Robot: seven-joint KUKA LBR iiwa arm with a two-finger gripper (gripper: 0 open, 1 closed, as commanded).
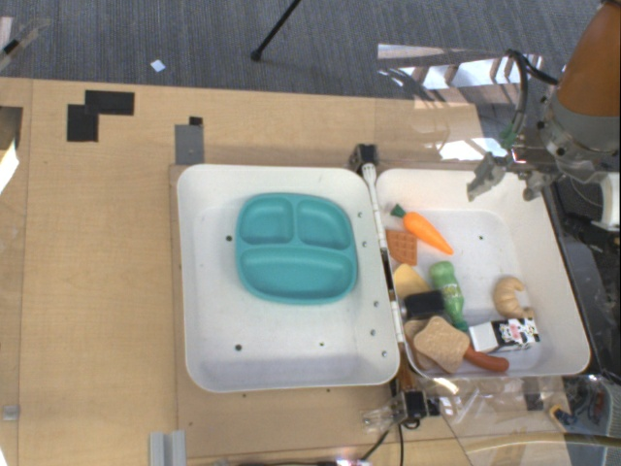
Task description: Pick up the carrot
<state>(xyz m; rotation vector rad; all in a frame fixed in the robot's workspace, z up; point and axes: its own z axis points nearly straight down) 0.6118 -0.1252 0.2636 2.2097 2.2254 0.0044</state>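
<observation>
Gripper (pixel 506 177) fingers spread, holding nothing, carrot (pixel 427 232) lying diagonal — tip lower-right

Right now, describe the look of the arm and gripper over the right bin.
The arm has a broad orange band above a pale grey wrist section. Dark cables loop along its left side near the wrist. The gripper is metallic grey, with two slim fingers splayed downward from a compact body.
</observation>
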